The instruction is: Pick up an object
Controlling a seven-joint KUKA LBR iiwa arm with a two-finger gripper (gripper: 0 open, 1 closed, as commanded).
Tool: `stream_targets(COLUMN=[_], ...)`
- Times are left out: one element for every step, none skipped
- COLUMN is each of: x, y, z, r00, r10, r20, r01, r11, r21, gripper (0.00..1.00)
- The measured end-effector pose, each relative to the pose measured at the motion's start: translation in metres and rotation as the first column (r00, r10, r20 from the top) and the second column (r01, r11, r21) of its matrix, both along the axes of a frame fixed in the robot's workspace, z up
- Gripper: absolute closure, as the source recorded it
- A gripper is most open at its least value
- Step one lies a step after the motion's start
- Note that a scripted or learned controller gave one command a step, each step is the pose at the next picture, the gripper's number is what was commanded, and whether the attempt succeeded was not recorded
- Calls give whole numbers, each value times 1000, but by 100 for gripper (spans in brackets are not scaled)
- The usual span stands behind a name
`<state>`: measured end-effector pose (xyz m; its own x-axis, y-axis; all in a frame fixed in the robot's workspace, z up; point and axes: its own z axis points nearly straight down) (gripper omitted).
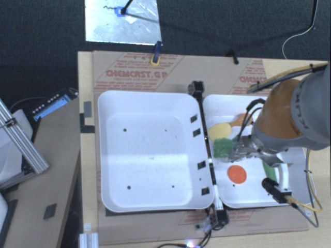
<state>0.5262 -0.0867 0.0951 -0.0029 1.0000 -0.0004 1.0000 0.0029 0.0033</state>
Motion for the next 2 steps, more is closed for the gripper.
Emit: stream_targets(x=[43,14], y=[-14,5], z=[224,382], r00=[1000,1000], r10=[3,4], r20=[19,19], r01=[-3,-4], r11=[1000,1000], r21=[-4,-1], gripper=[100,100])
